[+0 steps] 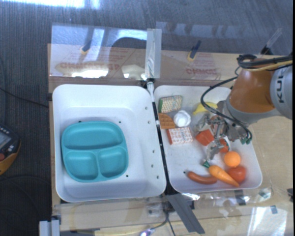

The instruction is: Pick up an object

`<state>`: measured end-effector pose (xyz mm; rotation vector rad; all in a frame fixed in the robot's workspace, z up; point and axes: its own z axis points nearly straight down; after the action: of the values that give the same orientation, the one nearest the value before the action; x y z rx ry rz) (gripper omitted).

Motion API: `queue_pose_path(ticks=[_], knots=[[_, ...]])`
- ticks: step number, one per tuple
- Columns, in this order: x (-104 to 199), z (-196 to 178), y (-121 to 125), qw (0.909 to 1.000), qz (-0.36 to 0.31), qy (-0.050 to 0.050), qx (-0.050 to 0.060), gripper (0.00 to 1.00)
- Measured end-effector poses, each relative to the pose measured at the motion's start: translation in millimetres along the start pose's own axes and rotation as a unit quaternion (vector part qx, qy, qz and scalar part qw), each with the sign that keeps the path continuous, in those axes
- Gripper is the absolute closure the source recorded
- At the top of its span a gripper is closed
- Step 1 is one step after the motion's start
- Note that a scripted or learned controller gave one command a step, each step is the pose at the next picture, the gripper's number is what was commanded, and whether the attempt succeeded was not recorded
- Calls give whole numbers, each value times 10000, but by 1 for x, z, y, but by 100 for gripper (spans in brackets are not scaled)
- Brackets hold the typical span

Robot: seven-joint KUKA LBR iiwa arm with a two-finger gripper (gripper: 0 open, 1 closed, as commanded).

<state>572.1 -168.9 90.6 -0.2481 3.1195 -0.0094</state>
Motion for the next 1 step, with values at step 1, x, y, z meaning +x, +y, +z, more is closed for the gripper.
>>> queue_pose_path(ticks=[1], knots=[[33, -1, 8, 9983, 589, -27, -4, 0]])
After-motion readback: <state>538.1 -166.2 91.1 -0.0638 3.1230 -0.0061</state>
